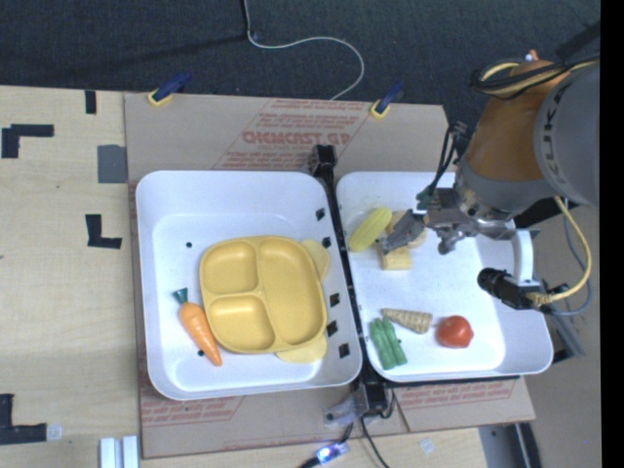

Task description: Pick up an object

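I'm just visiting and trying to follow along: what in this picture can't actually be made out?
- Gripper: dark and small in the camera view; open or shut, I cannot tell.
- Pale block under it: partly covered by the gripper, so touching or not is unclear.
- Yellow piece in the left bin: mostly hidden under the yellow tray.
- Arm: cut off by the right edge.

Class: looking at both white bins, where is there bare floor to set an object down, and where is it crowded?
Right bin: bare floor mid-bin, between the gripper above and the tomato below. Left bin: a bare strip along the top wall, above the yellow tray. Crowded: the right bin's bottom-left, and beside the corn.
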You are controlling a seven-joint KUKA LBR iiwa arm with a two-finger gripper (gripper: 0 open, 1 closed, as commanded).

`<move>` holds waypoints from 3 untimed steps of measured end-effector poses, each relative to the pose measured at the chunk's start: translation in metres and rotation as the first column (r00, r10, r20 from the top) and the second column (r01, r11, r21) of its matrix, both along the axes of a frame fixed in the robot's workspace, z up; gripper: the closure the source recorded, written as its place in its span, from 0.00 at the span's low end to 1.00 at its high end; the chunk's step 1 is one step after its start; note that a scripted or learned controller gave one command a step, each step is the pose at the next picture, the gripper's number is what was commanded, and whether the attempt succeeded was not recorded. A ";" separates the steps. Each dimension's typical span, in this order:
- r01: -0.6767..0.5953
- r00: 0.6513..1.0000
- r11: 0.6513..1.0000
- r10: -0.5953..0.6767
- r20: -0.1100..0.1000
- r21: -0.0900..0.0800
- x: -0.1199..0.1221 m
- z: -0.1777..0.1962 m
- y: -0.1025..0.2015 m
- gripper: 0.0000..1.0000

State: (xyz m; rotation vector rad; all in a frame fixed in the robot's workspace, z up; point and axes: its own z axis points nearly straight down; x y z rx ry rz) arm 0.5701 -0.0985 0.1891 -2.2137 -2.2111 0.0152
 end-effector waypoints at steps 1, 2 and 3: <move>-0.003 1.000 1.000 0.003 0.014 -0.002 0.003 0.007 0.000 0.00; -0.002 1.000 1.000 0.002 0.008 -0.002 -0.006 -0.054 -0.001 0.00; -0.003 1.000 1.000 0.003 0.013 -0.003 -0.007 -0.107 -0.001 0.00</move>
